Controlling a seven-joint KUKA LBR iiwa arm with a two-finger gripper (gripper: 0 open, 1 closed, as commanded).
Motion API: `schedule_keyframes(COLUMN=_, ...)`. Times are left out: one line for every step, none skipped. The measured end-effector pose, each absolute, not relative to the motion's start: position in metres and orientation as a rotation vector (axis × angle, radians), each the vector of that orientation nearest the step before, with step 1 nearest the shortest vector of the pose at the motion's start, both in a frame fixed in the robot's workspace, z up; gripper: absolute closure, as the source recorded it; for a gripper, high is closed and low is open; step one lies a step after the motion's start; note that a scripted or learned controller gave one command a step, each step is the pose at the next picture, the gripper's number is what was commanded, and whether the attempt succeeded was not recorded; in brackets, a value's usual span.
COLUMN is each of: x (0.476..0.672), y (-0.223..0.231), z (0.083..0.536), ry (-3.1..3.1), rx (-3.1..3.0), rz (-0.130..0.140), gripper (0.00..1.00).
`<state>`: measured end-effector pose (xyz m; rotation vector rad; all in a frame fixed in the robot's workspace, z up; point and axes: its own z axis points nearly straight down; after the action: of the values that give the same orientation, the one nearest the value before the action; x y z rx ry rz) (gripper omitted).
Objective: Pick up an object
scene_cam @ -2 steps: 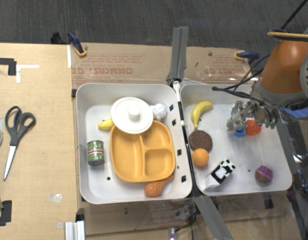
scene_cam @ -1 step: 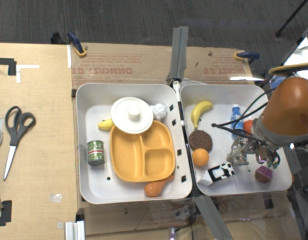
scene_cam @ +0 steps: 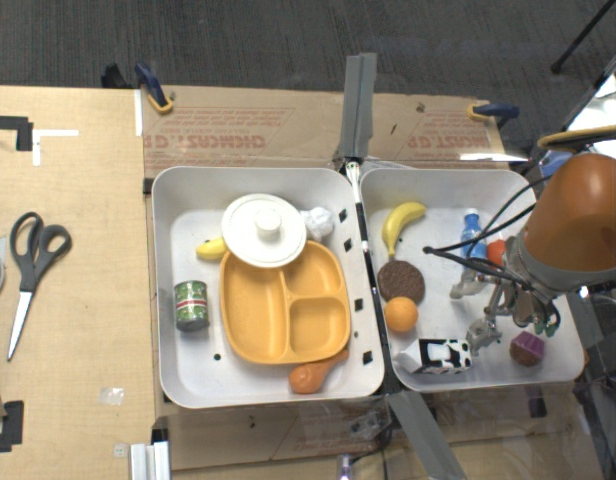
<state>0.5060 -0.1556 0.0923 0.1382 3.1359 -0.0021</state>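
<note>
- Two white bins side by side on bench: left bin (scene_cam: pixel 166 268), right bin (scene_cam: pixel 548 190).
- Left bin: orange divided tray (scene_cam: pixel 285 313) in middle, white round lid (scene_cam: pixel 264 230) overlapping its top edge.
- Small yellow piece (scene_cam: pixel 211 250) poking out left of lid, white crumpled thing (scene_cam: pixel 319 222) just right of lid.
- Green can (scene_cam: pixel 191 305) upright, left of tray, slightly apart from it.
- Orange-red lump (scene_cam: pixel 310 377) at tray's bottom edge, touching it.
- Right bin: banana (scene_cam: pixel 399 224) top left, brown round disc (scene_cam: pixel 400 281) below it, orange ball (scene_cam: pixel 400 314) just below disc, touching or nearly touching.
- Black-and-white cow toy (scene_cam: pixel 443 356) near bottom wall, lying flat.
- Purple block (scene_cam: pixel 528 348) bottom right, blue bottle (scene_cam: pixel 472 234) near the arm, partly hidden; red bit (scene_cam: pixel 496 252) beside it.
- Arm with orange band (scene_cam: pixel 578 213) coming in from right, over right bin.
- Gripper (scene_cam: pixel 488 318) low in right bin, between orange ball and purple block, just above-right of cow toy.
- Finger state: cannot tell, too cluttered with cables; nothing seen clamped.
- Scissors (scene_cam: pixel 30 268) on wooden bench at far left, well apart from bins.
</note>
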Motion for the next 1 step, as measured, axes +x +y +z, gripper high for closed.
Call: schedule_keyframes(x=0.584, y=-0.1205, z=0.0931, ry=3.115, rx=0.364, rz=0.001, gripper=0.0)
